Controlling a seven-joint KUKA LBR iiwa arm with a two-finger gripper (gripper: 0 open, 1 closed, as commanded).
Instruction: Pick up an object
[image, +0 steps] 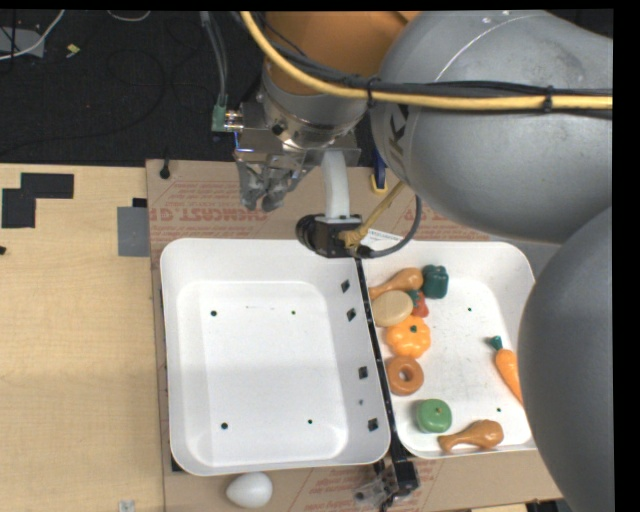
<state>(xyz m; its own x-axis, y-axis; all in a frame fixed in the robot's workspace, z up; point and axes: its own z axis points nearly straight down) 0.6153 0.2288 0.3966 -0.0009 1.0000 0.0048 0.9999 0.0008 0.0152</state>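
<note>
gripper (268, 190): hung above left bin's (185, 300) far rim, finger state could not be told. advised: cross to right bin (515, 262), descend squarely over pumpkin (409, 339).

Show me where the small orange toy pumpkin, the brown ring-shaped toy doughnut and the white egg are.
small orange toy pumpkin (409, 339), camera view, its top
brown ring-shaped toy doughnut (394, 377), camera view, its left rim
white egg (249, 490), camera view, its middle

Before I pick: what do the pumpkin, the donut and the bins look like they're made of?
Pumpkin: likely moulded plastic, orange with a soft sheen on its ribs. Donut: matte tan, wood or plastic, can't tell. Bins: thin white plastic, by the smooth rounded rims and glossy floor.
</note>
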